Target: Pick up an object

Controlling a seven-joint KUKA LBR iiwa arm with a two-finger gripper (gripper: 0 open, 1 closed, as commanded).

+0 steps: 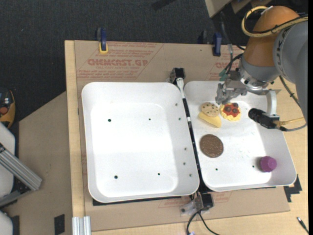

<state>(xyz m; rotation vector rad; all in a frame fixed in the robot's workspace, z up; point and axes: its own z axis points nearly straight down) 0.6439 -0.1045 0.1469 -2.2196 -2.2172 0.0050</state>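
The right bin [274,146] holds several small items: a yellow wedge with a speckled cookie-like top [210,113], a round yellow piece with red dots [231,111], a flat brown disc [212,145] and a small purple object [267,164]. My gripper [226,97] hangs at the far side of this bin, just above and between the wedge and the red-dotted piece. The wrist above it hides the fingertips. Nothing shows between them.
The left bin [98,131] lies beside the right one, with a black hinge strip [187,116] between them. A black cable connector [261,117] juts from the arm over the right bin. Clamps [102,39] hold the brown board at the back.
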